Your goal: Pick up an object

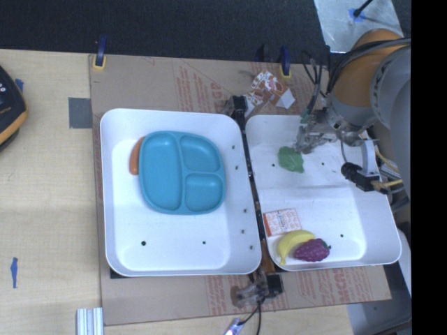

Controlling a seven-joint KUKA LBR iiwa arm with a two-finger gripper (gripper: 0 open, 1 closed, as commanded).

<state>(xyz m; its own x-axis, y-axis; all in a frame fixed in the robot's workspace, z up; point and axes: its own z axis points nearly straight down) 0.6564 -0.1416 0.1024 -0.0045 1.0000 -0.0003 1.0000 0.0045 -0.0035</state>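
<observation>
In the right bin [363, 208] a small green object [291, 159] lies near the back. My gripper [305, 142] hangs just to its upper right, fingertips down close beside it, and the green object still rests on the bin floor. A yellow banana [291, 242] and a purple grape bunch [311, 250] lie at the bin's front left. A red and white packet [281, 221] lies just behind them.
The left bin [119, 187] holds a blue divided plate [182, 172] with an orange object [133, 157] tucked under its left edge. Crumpled wrappers [265, 89] lie behind the bins. The arm's grey body [377, 96] crosses the right bin's back right corner.
</observation>
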